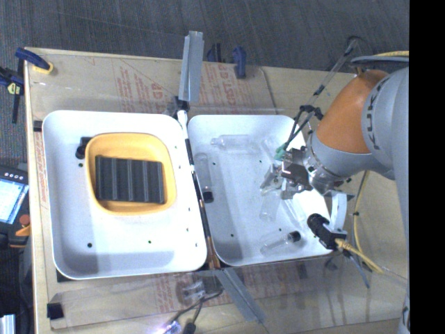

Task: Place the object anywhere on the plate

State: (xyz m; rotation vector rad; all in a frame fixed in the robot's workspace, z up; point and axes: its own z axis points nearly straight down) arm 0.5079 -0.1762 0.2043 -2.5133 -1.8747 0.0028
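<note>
Clear plastic objects (278, 242) lie scattered in right bin (229, 235), hard to tell apart. Hand (284, 181) hovers low over them, probably hunting a grasp; can't tell its state. Yellow plate (130, 147) with dark grille waits in left bin (62, 242), well apart.

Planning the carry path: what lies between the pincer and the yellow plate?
In the camera view, from the pincer leftward: bare floor of the right bin, then the two bins' adjoining rims, then the left bin up to the plate.
</note>
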